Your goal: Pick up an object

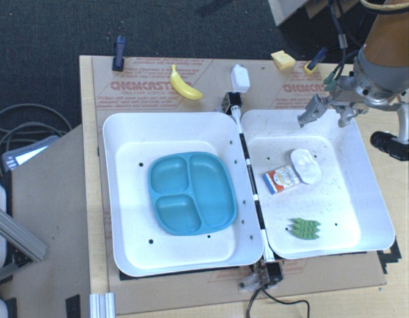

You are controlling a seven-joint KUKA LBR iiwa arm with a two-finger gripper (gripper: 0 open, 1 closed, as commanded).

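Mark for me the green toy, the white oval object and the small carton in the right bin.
green toy [304, 228], camera view, middle of its leafy body
white oval object [305, 165], camera view, centre of its top
small carton [280, 179], camera view, centre of its printed face

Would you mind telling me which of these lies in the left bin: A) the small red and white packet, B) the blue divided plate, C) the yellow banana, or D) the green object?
B: the blue divided plate sits in the middle of the left bin, while the green object and the packet lie in the right bin, and the banana rests on the bench behind the bins.
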